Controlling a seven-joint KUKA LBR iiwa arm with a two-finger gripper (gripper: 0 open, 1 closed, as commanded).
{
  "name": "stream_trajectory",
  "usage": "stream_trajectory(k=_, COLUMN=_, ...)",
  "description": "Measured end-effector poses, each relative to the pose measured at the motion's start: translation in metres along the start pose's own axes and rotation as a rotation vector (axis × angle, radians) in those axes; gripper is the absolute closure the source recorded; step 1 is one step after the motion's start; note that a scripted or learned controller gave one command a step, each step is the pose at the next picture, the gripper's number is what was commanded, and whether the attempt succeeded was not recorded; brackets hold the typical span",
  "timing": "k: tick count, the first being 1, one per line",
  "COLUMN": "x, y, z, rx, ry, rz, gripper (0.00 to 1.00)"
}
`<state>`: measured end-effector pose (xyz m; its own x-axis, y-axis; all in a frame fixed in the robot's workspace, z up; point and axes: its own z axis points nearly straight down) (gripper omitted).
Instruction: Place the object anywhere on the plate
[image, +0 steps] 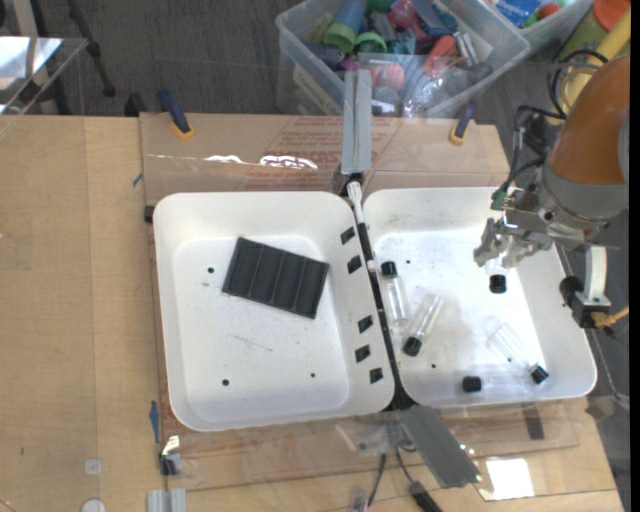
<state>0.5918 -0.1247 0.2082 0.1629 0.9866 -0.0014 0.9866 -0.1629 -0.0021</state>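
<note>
While the gripper (497, 262) hangs over the right bin (575, 345), the black plate (275, 277) lies in the left bin (185, 310).

Whether the fingers are apart or together cannot be told. A small black-capped thing (497, 284) sits just under them, and whether it is held is unclear. Clear vials with black caps lie on the right bin's floor: two (393, 292) (422, 322) near the divider, one (512, 350) toward the near right corner. A loose black cap (471, 383) rests near the front rim.
</note>
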Motion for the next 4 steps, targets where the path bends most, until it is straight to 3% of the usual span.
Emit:
stream_trajectory(k=1, x=-0.062, y=-0.012, z=-0.227, rx=-0.002, ry=0.0, rz=0.205, gripper=1.0)
stream_trajectory(k=2, x=-0.06, y=-0.011, z=-0.236, rx=-0.002, ry=-0.002, rz=0.2, gripper=1.0)
stream_trajectory(k=3, x=-0.092, y=-0.006, z=-0.227, rx=0.0, ry=0.001, rz=-0.18, gripper=1.0)
stream_trajectory(k=4, x=-0.092, y=-0.005, z=-0.227, rx=-0.001, ry=0.001, rz=-0.181, gripper=0.0)
